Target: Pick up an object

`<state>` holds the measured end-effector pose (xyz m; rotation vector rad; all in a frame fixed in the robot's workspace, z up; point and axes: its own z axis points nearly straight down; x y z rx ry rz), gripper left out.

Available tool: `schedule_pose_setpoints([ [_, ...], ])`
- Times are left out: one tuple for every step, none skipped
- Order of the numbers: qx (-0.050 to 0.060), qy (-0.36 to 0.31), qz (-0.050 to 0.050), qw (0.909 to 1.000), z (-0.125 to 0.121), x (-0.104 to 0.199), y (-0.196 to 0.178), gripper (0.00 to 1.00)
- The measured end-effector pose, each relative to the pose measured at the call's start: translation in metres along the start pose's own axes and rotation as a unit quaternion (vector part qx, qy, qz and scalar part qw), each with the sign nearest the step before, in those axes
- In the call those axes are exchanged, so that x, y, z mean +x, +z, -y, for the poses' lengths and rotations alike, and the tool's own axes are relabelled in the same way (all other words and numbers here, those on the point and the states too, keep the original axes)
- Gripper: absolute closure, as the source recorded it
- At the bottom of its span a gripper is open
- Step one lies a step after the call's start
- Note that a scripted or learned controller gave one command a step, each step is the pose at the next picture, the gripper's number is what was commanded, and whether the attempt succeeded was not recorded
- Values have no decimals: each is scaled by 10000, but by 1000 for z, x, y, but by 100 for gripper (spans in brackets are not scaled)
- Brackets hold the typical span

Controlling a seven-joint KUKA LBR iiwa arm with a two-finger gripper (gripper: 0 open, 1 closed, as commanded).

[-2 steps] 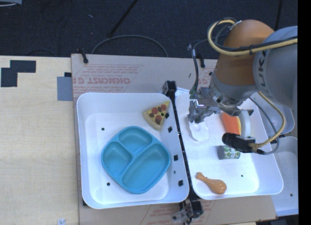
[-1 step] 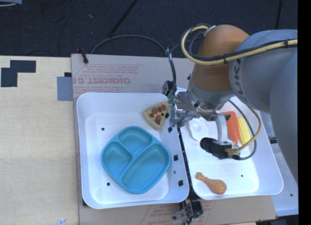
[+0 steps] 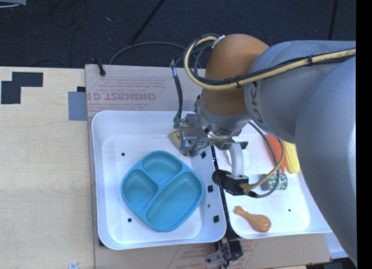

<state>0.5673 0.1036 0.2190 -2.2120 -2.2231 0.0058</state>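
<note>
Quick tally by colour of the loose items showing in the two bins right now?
Blue: 1, divided plate
Orange: 2, drumstick-shaped toy, carrot-like stick
Yellow: 1, corn-like piece
Tan: 1, piece by the gripper, mostly hidden
Total: 5 visible

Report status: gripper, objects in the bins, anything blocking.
Gripper low over left bin's back edge, nothing seen held. Blue divided plate in left bin; orange drumstick toy in right bin. Arm covers most of right bin.

One fixed cam above bench (image 3: 40, 163), slanted down, both bins (image 3: 110, 140), prob. mid-range
</note>
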Motion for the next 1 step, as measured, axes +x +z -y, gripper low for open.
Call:
schedule_pose_setpoints([
  [-4,16,9,10000,0,-2,0,0],
])
